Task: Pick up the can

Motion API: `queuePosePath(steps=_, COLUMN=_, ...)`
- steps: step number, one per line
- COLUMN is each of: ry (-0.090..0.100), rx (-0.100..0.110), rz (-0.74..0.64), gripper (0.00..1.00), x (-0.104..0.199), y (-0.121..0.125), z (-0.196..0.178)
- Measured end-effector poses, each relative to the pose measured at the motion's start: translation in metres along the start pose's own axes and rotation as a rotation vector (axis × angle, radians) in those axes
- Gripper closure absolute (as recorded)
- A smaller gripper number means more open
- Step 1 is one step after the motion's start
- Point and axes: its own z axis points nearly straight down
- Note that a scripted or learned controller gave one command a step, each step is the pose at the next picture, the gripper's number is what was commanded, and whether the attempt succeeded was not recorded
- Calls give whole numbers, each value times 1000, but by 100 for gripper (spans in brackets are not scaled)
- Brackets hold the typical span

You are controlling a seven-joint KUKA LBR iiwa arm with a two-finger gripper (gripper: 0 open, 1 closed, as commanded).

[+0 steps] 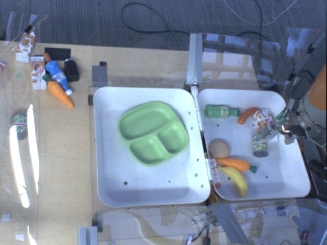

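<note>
Can (260, 146) standing upright in right bin (294, 185), toward 3 o'clock of that bin's floor, green band near its base, label too blurred to read. Gripper (269, 128) reaching in from 3 o'clock, directly at top of can and touching or nearly touching it; impossible to tell whether pinching it, and fingers too small and cluttered to judge as spread or pressed together. At 12 o'clock from can, a small carton with red print (262, 117), just beside gripper. At 10 o'clock from can, an orange-red sausage-like toy (248, 115), and further toward 9 o'clock a green bottle (220, 111) lying on its side. At 9 o'clock from can, a round beige ball-like thing (219, 148). At 7 o'clock, a carrot (234, 163) lying flat, and below it a banana (237, 180), close together. Left bin (110, 185) holding a green divided plate (153, 132) near its centre. On bench (51, 177) at 10 o'clock of whole view, another carrot (60, 94), a blue-and-white bottle (57, 77), two small cartons (38, 72) and a black block (57, 53). Orange band of arm (318, 93) at 3 o'clock edge.
</note>
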Motion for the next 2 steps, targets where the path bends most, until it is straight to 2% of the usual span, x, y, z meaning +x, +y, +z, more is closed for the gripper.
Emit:
queuePosePath(steps=1, ry=-3, rx=-9, rz=-46, gripper=0, x=-26, y=60, z=138)
queuePosePath(steps=2, ry=-3, rx=-6, rz=-128, gripper=0, x=-52, y=114, z=57)
